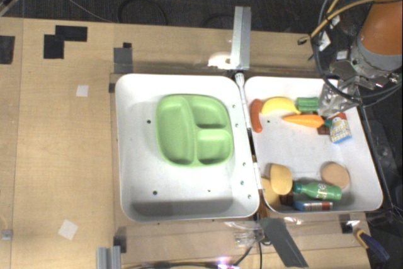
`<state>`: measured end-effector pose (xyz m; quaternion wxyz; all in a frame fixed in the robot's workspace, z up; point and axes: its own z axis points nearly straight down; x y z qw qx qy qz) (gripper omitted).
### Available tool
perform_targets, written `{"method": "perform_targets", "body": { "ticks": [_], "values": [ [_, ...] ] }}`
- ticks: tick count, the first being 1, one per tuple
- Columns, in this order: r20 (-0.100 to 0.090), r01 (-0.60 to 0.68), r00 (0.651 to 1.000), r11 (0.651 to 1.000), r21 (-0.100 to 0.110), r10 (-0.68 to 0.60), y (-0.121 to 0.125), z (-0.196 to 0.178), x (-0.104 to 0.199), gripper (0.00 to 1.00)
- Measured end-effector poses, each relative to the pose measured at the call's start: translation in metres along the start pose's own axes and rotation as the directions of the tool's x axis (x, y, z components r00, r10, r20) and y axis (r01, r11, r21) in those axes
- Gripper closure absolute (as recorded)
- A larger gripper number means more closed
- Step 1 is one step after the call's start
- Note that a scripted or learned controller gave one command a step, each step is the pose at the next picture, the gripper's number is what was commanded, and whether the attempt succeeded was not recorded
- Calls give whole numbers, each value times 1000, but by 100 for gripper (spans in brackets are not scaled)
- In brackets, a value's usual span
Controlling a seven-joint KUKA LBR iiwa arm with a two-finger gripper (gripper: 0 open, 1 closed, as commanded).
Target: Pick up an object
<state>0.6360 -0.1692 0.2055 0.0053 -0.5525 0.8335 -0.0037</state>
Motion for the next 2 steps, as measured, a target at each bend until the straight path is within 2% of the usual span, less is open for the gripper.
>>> {"method": "perform_targets", "body": {
  "ticks": [1, 2],
  "values": [
    [3, -36, 999, 999, -2, 36, -20, -38, -46, 100],
    [2, -38, 999, 999, -5, 38, -20, -37, -44, 0]
  ]
}}
